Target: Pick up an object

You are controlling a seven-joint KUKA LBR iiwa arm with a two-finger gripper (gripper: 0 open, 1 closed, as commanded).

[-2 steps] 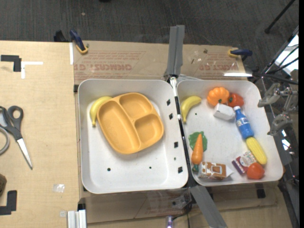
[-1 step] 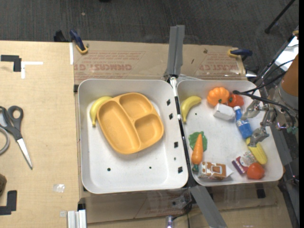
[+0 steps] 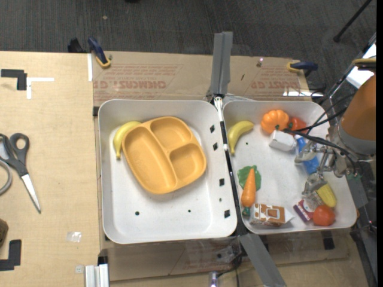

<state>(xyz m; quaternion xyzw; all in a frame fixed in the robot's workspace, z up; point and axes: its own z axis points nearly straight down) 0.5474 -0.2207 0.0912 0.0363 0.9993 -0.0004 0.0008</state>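
My gripper hangs low over the right side of the right bin. It is just above a yellow corn cob and close to a red tomato and a small red packet. Whether anything is in its grasp cannot be made out. A blue object lies partly under the wrist. Further left in this bin lie a carrot, a small brown box, a white block, an orange pumpkin and a banana.
The left bin holds a yellow divided plate with a second banana at its left rim. Scissors lie on the wooden bench at far left. Cables run beside the arm at the right.
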